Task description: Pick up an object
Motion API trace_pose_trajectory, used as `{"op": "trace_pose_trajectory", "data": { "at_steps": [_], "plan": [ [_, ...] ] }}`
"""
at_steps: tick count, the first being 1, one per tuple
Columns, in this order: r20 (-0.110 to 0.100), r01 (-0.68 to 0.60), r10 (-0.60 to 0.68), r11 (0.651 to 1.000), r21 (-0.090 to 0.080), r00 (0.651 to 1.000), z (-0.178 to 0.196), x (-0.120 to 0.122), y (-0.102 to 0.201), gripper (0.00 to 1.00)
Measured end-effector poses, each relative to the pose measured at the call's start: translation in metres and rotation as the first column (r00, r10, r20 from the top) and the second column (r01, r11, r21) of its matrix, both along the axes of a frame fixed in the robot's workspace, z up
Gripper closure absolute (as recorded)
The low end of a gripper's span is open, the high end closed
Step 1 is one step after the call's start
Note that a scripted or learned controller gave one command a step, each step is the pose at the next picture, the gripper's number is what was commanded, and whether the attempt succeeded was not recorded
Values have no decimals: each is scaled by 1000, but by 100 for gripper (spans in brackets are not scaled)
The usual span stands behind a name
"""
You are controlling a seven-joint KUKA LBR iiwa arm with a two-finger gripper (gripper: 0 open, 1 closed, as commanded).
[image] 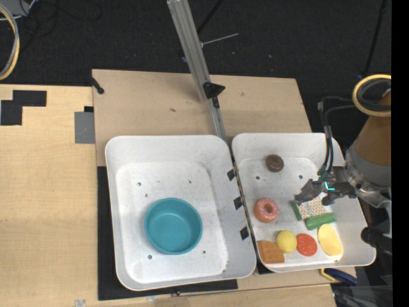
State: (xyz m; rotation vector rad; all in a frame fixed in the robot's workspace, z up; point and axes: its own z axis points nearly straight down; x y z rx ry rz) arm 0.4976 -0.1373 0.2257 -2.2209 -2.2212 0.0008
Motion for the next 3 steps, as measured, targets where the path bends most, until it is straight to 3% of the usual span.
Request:
{"op": "trace_pose_trajectory", "data": {
  "at_steps": [1,3],
  "plan": [
    [0,0,0,1000,0,1000,0,0,0,0],
    [-5,-1,1,1000,1,1000,-120,-1,10,0]
  ]
}}
